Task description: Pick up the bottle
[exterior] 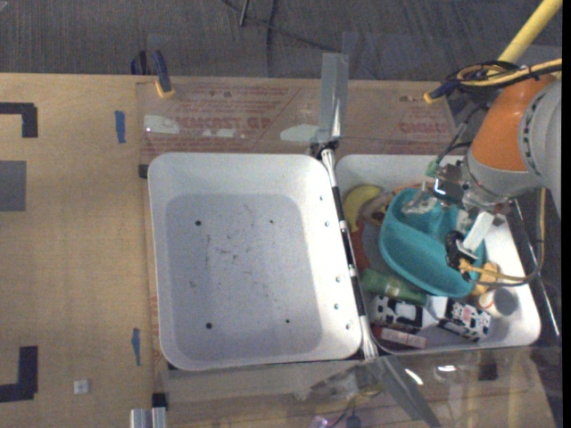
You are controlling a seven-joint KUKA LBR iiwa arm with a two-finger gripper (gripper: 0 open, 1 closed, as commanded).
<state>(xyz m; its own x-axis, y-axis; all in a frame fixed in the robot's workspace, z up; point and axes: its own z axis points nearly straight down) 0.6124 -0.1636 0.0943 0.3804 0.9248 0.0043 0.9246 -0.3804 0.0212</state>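
Note:
A green bottle lies on its side in the right bin, near that bin's left wall. Its right end is hidden under a large teal bowl. My gripper hangs over the bowl's upper right part, up and to the right of the bottle and apart from it. The grey arm with its orange band reaches in from the right above the gripper. Nothing shows held in the gripper.
A yellow, banana-like object lies at the right bin's upper left. Black-and-white items and a dark red piece lie along its front. The left bin stands beside it, and a metal divider rises at the back between the two.

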